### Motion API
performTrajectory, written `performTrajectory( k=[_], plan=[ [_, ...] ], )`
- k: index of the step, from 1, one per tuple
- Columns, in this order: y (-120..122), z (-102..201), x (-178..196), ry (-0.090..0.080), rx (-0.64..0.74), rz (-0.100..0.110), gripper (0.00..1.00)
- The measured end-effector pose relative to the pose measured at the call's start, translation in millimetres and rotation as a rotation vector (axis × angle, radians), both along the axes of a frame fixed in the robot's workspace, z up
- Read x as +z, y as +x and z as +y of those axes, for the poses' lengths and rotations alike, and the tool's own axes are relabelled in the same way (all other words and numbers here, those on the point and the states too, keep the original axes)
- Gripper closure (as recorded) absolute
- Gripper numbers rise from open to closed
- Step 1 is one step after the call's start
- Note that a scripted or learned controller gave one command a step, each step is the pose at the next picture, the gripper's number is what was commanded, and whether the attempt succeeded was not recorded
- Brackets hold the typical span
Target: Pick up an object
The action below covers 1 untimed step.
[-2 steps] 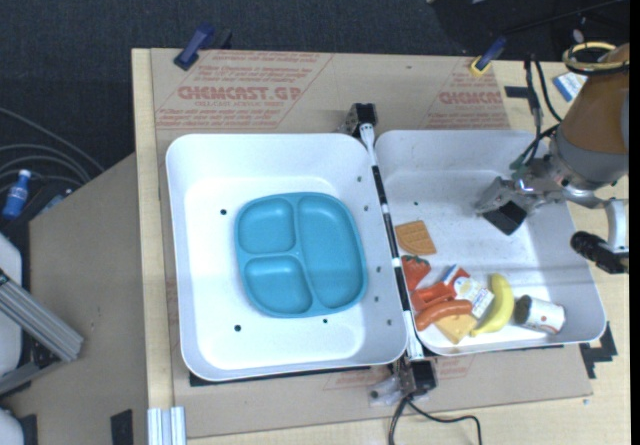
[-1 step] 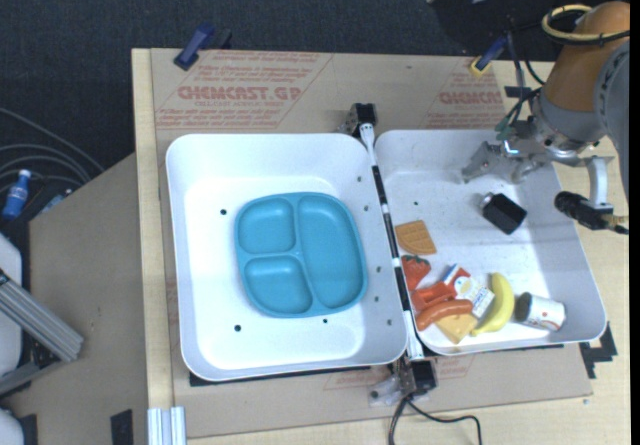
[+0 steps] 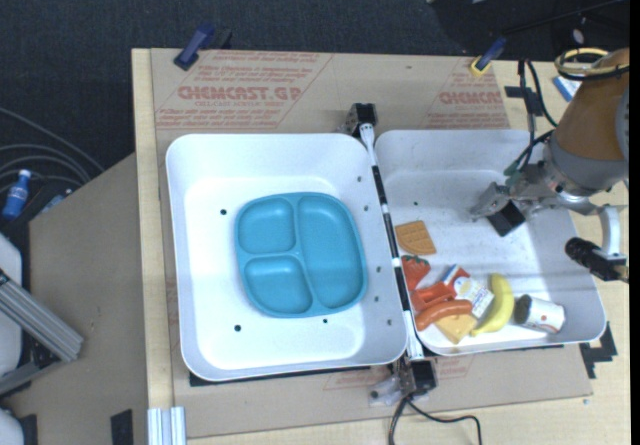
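Banana (image 3: 497, 304) (bin's near edge) lies well below gripper (image 3: 497, 209).

The right bin (image 3: 440, 148) has bare floor across its far half and middle, where the gripper (image 3: 500, 211) sits with open space on its left and near sides. Its near edge is crowded: a cracker (image 3: 414, 237), red pieces (image 3: 432, 295), a banana (image 3: 497, 305) and a small white cylinder (image 3: 540, 314) lie packed close together. In the left bin (image 3: 190, 233) a blue divided plate (image 3: 300, 253) fills the centre, leaving only a bare margin around it.
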State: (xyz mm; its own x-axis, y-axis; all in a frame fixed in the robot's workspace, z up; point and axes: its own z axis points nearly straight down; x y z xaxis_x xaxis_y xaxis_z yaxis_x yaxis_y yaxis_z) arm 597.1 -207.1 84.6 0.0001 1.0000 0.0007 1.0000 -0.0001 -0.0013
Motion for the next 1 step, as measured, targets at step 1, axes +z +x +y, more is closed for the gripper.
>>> performTrajectory(
  k=[1],
  plan=[
    [0.6,0.1,10.3,0.000,0.000,-0.002,1.00]
  ],
)
